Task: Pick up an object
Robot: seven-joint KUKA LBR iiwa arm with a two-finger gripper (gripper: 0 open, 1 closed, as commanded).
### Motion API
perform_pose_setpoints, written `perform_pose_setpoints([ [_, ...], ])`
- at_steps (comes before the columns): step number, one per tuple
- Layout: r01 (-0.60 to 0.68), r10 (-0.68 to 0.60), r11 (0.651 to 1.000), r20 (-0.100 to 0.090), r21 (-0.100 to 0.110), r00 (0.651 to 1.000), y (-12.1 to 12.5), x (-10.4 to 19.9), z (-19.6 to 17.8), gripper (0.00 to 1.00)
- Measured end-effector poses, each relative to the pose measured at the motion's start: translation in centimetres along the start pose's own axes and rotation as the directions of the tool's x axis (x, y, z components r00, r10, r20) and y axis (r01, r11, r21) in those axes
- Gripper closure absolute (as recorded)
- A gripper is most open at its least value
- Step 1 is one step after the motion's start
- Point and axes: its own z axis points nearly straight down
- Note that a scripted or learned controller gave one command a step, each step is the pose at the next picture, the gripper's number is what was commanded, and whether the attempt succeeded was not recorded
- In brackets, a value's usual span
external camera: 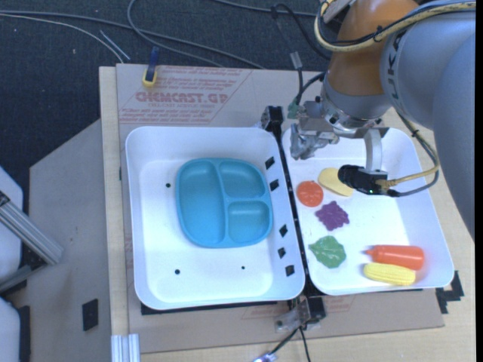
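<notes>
- Gripper [302,146] is hanging over the right bin's [423,277] upper-left corner; its opening cannot be told.
- Nearest toys, the orange piece [309,194] and yellow piece [332,181], are lying just below it, so descending squarely over one is advisable.

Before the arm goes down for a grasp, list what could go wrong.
1. The hand hangs close to the divider between the bins; a straight descent may strike it rather than a toy.
2. The orange round toy, yellow piece and purple piece lie close together, so a grasp might nudge a neighbour.
3. The cable trails over the right bin and could snag.
</notes>
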Motion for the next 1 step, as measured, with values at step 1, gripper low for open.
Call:
perform_pose_setpoints([
  [1,-0.001,0.001,1.0,0.0,0.001,1.0,1.61,5.31,0.85,1.0],
])
